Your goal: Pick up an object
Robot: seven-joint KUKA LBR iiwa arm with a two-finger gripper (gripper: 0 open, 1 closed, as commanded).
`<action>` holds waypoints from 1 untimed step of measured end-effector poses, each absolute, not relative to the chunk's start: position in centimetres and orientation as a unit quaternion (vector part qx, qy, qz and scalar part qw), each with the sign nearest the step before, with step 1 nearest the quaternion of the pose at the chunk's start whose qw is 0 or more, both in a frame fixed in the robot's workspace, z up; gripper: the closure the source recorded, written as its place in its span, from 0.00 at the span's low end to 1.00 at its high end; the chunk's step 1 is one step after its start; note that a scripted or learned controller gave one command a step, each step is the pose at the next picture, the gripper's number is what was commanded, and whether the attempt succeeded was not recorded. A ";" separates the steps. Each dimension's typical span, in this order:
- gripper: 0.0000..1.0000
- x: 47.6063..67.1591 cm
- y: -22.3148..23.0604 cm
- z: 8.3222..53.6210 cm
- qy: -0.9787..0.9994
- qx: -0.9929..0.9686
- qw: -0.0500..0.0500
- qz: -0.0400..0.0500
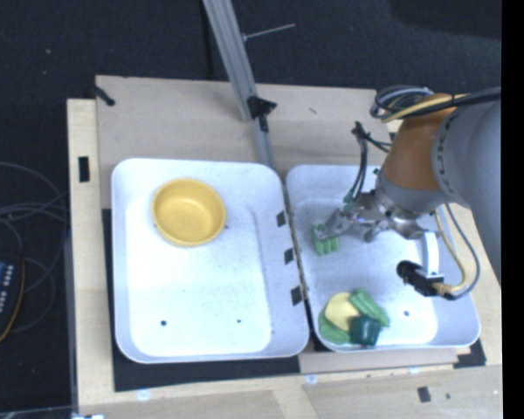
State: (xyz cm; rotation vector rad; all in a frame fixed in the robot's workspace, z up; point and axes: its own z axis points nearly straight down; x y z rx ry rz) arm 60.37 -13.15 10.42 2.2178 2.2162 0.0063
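Here we go: the arm [437, 160] reaches in from the right over the right bin [458, 321], and the gripper [330, 234] is down low near that bin's left wall. Right at the fingertips sits a small green object [326, 243], ribbed-looking, resting on the bin floor. It looks like the fingers are straddling or touching it, but whether they are clamped or spread I cannot tell from this angle.

My read: this is the grasp attempt itself, the reach done, the lift not yet begun. The next move calls for a firm close on that green piece and a straight pull upward, clear of the divider between the bins.

Other candidates wait nearby: a cluster at the front of the right bin, a yellow piece [339, 306], a green piece [368, 305] and a dark teal one [363, 329], all touching. Over in the left bin [140, 321], a yellow bowl [189, 211] sits alone, well apart from the action
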 end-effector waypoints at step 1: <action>1.00 60.6 -13.0 11.8 0.707 0.707 0.005 0.005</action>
